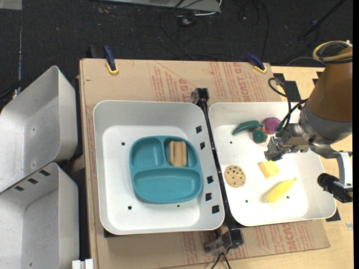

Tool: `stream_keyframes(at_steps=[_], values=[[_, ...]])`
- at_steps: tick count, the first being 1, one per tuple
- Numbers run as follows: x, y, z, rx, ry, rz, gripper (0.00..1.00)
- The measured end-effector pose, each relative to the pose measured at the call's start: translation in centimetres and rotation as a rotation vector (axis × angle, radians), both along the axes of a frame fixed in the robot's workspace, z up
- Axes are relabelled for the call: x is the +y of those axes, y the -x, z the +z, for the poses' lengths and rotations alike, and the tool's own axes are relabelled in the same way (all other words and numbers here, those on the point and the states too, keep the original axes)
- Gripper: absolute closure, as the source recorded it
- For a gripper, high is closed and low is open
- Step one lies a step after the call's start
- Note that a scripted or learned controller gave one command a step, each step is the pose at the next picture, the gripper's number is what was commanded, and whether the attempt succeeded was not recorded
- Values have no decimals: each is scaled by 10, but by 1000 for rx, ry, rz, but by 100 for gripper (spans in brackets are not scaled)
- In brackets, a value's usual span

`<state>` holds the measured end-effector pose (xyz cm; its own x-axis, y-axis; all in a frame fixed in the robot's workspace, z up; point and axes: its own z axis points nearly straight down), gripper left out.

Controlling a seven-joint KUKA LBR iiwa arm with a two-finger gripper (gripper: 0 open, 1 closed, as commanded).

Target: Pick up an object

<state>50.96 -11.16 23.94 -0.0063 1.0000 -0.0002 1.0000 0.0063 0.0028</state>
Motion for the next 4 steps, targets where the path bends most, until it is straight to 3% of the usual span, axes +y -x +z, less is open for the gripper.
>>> stream_keyframes(at_steps=[4], values=[[185, -58, 0, 1, -1, 0, 100]])
